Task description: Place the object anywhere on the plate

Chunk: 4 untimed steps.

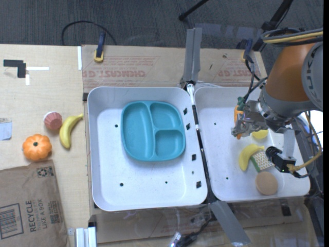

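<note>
A teal divided plate [152,130] lies in the left bin [103,189], towards its upper middle, with nothing on it. My gripper [245,126] hangs over the right bin [221,184], near that bin's upper right part. Just right of the gripper and partly under it is a small yellow piece [261,134]. Below it a yellow banana-like toy [248,156] lies against a pale checked block [261,160]. A tan round object [267,183] rests at the bin's lower right. I see nothing held in the gripper.
On the bench left of the bins lie a yellow banana [69,130], a pink cup-shaped toy [53,121] and an orange pumpkin [37,147]. A cardboard sheet [28,205] covers the lower left. The grey divider bar [193,60] stands between the bins at the back.
</note>
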Available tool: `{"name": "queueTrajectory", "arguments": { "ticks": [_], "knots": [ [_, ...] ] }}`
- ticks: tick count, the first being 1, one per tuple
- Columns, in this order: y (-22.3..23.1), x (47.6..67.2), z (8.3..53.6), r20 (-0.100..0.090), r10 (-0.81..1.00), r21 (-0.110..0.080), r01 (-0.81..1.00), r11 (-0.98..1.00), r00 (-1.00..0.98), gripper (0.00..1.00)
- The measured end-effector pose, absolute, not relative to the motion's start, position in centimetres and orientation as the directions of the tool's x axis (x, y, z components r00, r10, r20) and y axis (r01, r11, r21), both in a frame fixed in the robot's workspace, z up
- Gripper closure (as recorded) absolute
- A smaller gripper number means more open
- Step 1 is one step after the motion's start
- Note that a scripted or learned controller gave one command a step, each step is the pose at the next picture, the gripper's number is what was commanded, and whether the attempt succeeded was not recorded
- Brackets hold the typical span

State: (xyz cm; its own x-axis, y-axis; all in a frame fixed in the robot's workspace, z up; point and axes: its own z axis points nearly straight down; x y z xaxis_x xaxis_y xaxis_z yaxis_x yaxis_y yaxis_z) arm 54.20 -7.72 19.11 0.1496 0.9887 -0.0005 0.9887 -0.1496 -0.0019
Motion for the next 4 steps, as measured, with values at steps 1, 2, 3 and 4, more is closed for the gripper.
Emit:
{"name": "queueTrajectory", "arguments": {
  "ticks": [1,2,3,4],
  "knots": [
    [-2.3,54.3,22.2,-0.002,0.984,-0.003,0.984,-0.176,0.176,1.0],
    [2.5,56.9,20.7,-0.003,0.983,-0.004,0.983,-0.181,0.181,1.0],
    [9.1,59.4,19.0,-0.003,0.981,-0.004,0.981,-0.192,0.192,1.0],
    [9.1,59.4,19.0,-0.004,0.981,-0.003,0.981,-0.192,0.192,0.0]
  ]
}}
